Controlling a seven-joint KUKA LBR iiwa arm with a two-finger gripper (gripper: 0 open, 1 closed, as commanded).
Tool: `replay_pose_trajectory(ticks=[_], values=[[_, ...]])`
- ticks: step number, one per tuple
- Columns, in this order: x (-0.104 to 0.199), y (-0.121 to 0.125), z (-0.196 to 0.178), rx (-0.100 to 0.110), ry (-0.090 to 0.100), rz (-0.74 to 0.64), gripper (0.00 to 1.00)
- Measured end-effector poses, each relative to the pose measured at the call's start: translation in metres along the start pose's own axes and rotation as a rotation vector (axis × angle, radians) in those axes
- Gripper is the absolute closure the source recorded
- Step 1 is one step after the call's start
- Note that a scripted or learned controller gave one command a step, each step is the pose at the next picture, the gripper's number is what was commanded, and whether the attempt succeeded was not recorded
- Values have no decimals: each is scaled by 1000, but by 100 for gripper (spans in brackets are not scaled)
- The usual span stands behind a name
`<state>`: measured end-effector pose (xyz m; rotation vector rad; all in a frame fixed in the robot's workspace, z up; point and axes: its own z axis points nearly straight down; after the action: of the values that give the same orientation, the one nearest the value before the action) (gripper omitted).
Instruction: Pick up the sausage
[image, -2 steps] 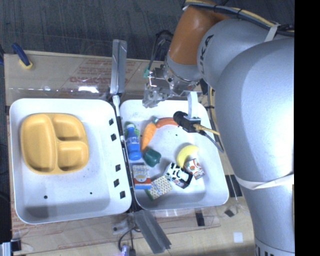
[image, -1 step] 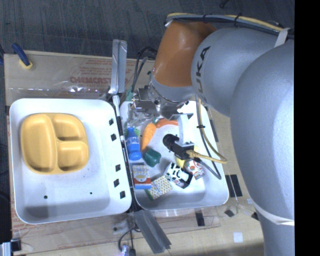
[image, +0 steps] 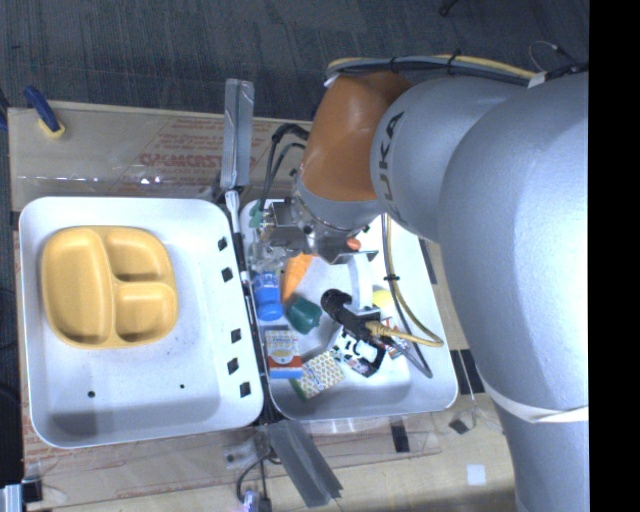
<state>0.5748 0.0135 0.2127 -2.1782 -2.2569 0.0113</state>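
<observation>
Biggest thing out here is my own arm (image: 500, 200), one grey bulk sweeping in from the right, orange band sitting over the top of the right bin. Two white bins side by side on the bench: the left bin (image: 130, 400) and the right bin (image: 420, 395), their inner walls touching down the middle. In the left bin, one yellow tray (image: 105, 285) with three compartments, tucked into the upper left corner; there is bare white floor below it and along its right side, plenty of open room there. The right bin is the crowded one, and my arm covers its upper right. My pincer (image: 285, 240) is down near that bin's upper left, close to the dividing wall, and I cannot tell whether it is wide or narrow from here. Just below it lies one orange tapered piece (image: 297, 277), which I take to be the sausage, though I can't be sure. One blue bottle (image: 267, 298) sits hard against the left wall, just beside it. One teal piece (image: 304, 315) lies just below the orange one. One checkered packet (image: 322, 374) lies near the bottom edge, with one small red-and-white packet (image: 281, 349) by the left wall.
</observation>
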Motion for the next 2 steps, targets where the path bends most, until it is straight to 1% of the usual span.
replay_pose_trajectory(ticks=[1,2], values=[[92,-54,-27,-1,0,-54,100],[170,-93,-5,-1,-2,-29,100]])
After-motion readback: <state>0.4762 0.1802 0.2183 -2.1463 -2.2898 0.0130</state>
